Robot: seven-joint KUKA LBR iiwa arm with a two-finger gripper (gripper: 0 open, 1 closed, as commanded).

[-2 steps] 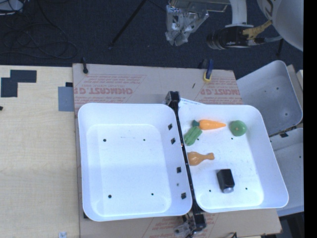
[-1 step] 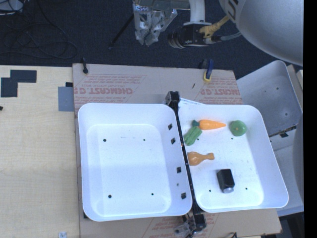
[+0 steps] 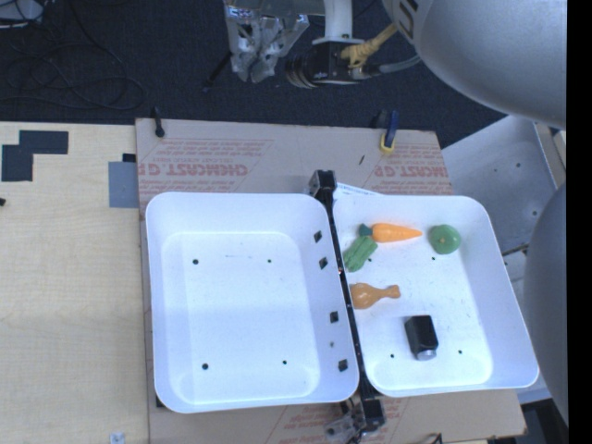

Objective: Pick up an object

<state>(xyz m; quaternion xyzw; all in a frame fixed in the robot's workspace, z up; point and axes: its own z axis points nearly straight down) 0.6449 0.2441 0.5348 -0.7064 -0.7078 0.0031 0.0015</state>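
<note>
The right bin [image 3: 481,340] holds several small objects. An orange carrot [image 3: 396,233] lies near its far side, with a green pickle-shaped piece [image 3: 359,252] just left of it and a green round ball [image 3: 445,239] to its right. A tan gourd-shaped toy [image 3: 372,294] lies mid-bin, and a black block [image 3: 421,336] sits nearer the front. My gripper [image 3: 264,49] hangs high beyond the bins' far edge, above the dark floor, far from every object, with nothing seen between its fingers.
The left bin [image 3: 176,359] stands beside the right one, joined by a black clamp strip [image 3: 335,285]. Both rest on a cardboard sheet [image 3: 231,160] over a wooden bench. The grey arm [image 3: 481,35] crosses the top right. Cables lie on the dark floor behind.
</note>
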